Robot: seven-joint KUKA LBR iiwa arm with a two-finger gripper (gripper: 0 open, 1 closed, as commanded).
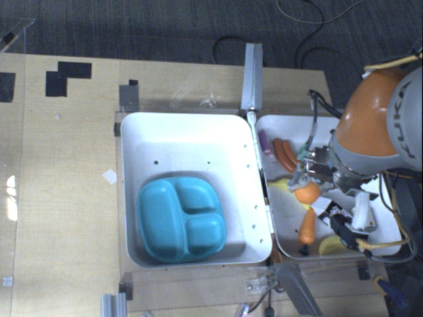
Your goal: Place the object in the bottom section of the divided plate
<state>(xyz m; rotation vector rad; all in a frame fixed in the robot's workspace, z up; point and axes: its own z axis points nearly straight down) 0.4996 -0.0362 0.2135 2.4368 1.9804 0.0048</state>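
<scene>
An orange ball is seen just under the gripper near the middle of the right bin, seemingly being picked for the plate; whether it is pinched cannot be told. Beside it in that bin lie a carrot, a sausage and yellow pieces. The blue divided plate is set at the left bin's front edge, its sections bare.
</scene>
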